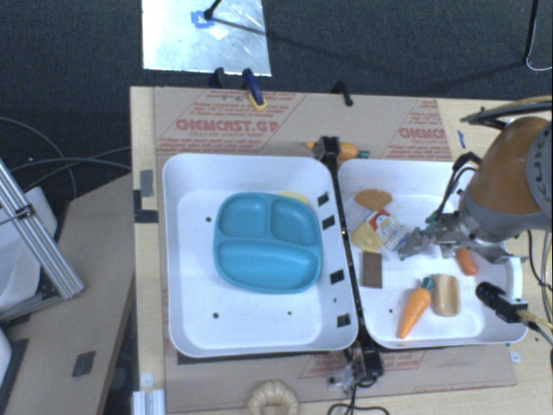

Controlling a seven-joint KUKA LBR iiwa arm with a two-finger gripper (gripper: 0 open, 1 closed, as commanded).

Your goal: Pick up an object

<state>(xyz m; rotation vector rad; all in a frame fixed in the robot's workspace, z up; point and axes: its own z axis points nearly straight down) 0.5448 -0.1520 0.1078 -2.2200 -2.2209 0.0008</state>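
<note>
The gripper (413, 242) hangs low in the right bin (415, 335), jaws' state I cannot tell; the snack packet (385, 230) lies just left, toy carrot (414, 311) below, slanted.

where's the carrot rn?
In the right bin, near its front edge: the carrot lies just left of the tan block, below the gripper.

The big blue plate (266, 241) takes up most of the left bin (186, 318), leaving room along its edges, while the right bin (449, 331) is crowded with a carrot (413, 311), small toys and the arm (510, 184) above them.
</note>
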